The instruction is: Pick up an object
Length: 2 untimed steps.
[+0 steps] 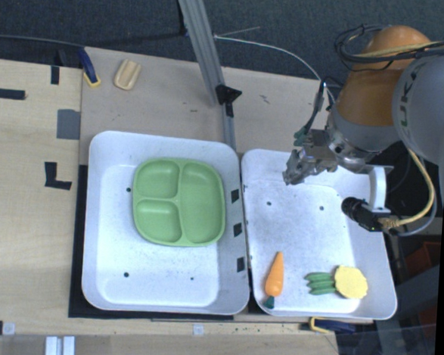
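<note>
Carrot (275,273), corn (350,282) and green pod (320,281) are the candidates for picking, and all three lie on the floor of the right bin (310,217), clustered at its near edge: the carrot toward the bin's near-left corner, the pod and the yellow corn piece touching each other toward its near-right corner. None of them has been lifted, so by my reading the task is hardly begun; a choice of object, a descent onto it, a closing and a lift all remain.

The pincer (293,173) hangs over the far-left part of the right bin, well apart from the three toys, with nothing between its fingers. Whether it stands wide or narrow I cannot tell, since its dark tips blur together against the wrist.

Beside the right bin, the left bin (99,202) carries a green divided plate (179,201). Past the left bin's far edge, a small tan object (127,74) rests on the surface (23,197), too small to identify. Part of the arm is cut off at the frame edge.
</note>
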Each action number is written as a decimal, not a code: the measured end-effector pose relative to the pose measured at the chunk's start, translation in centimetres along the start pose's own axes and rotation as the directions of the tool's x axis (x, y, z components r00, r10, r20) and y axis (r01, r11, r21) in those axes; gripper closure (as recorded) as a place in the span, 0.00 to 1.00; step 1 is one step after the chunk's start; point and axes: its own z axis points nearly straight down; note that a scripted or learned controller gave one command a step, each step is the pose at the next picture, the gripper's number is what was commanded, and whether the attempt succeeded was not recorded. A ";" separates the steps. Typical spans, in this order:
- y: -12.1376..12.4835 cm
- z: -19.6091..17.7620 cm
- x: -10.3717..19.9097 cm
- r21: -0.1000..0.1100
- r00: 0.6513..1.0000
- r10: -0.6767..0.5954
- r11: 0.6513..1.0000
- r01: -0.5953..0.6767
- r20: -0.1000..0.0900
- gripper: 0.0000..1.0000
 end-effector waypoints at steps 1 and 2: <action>-1.7 1.5 5.4 0.002 1.000 0.000 1.000 0.000 0.000 1.00; -3.8 2.8 10.4 0.003 1.000 0.000 1.000 0.000 0.001 1.00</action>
